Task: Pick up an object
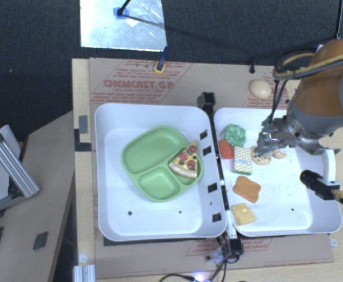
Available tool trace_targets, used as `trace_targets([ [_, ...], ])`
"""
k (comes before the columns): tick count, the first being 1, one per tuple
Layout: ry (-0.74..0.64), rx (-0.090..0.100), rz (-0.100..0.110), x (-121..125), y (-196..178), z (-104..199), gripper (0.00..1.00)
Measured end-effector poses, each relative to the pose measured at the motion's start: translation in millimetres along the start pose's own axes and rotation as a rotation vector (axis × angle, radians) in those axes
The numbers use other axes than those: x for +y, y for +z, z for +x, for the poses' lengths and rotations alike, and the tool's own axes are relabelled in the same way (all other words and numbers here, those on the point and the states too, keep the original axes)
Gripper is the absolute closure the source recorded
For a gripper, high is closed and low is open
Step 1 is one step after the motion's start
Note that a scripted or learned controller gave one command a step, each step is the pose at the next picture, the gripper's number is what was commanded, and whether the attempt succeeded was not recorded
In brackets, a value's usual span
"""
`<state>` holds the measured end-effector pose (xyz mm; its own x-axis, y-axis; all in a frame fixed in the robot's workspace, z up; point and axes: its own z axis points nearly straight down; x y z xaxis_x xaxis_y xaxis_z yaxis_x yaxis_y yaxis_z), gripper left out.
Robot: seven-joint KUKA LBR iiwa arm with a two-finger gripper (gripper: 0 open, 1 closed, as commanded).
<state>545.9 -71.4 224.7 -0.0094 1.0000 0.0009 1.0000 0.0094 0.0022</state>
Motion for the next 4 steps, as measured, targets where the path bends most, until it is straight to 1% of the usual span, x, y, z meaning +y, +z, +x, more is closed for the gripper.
trace_targets([
  [1,-0.001,0.001,0.002,-2,3,63,1.00],
  [2,0.002,0.000,0.002,-13,8,106,1.00],
  [3,-0.001,0.001,0.000,-24,-7,153,1.00],
  [4,0.003,0.000,0.002,-28,8,164,1.00],
])
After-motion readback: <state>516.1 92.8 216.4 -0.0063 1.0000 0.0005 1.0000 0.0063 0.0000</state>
